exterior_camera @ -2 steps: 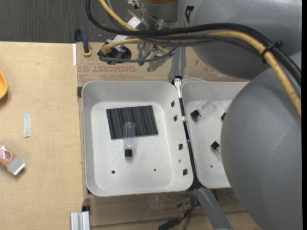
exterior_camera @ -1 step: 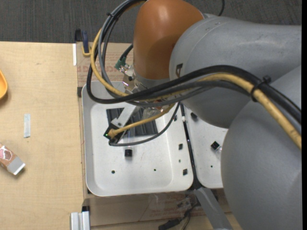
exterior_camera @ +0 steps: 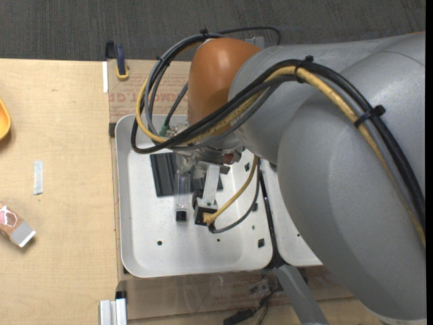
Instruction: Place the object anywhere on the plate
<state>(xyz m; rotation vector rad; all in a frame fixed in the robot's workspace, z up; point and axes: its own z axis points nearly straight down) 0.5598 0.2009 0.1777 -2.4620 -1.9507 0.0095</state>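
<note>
The grey arm (exterior_camera: 352,161) is filling the right half of the frame, nearest the lens, with black and yellow cables (exterior_camera: 325,80) looping off it. Below it, the orange band (exterior_camera: 216,80) is sitting at upper centre, and the gripper (exterior_camera: 191,215) is hanging down over the middle of a white bin (exterior_camera: 125,202). Its fingers (exterior_camera: 181,214) are standing apart, released, with nothing showing between them.

A dark flat slab (exterior_camera: 162,173) is lying just beside the gripper, toward the upper left. Whether it is the object or part of the tool, I cannot tell. The bin floor at the lower centre is showing bare white with a few small dark marks. A corner of the second bin (exterior_camera: 298,246) is peeking out under the arm at the lower right. I cannot pick out the plate, as the arm is covering much of both bins. The wooden worktop (exterior_camera: 61,114) is lying furthest off, at the left.

The main risk, as I judge it, is the fingers closing on air. A slack cable could also be catching on the bin rim as the arm swings.
</note>
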